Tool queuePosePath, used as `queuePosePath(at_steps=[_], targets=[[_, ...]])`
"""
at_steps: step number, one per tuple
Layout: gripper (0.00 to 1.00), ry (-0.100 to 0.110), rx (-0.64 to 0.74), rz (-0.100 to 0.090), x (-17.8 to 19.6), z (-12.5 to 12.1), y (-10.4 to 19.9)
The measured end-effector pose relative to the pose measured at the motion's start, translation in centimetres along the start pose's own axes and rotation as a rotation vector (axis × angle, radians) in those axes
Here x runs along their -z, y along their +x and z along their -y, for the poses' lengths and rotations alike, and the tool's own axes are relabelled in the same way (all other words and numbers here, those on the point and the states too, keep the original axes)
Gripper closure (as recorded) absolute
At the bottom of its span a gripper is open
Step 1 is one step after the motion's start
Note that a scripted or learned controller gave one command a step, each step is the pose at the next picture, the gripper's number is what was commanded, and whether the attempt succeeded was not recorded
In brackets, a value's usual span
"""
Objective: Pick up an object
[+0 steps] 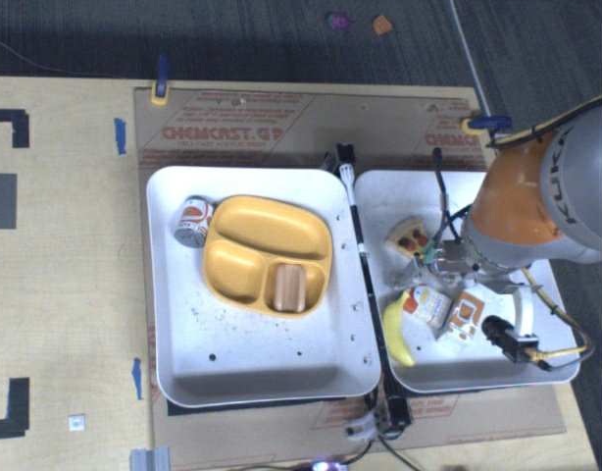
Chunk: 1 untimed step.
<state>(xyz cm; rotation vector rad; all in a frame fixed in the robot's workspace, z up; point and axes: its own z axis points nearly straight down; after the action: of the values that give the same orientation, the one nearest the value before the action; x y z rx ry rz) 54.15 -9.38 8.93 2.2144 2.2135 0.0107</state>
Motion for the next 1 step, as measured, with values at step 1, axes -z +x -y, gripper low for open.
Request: queuePosePath(at_steps=[1], targets=[[0.0,-0.005,0.001,0.001,0.05,3.77,-0.55]])
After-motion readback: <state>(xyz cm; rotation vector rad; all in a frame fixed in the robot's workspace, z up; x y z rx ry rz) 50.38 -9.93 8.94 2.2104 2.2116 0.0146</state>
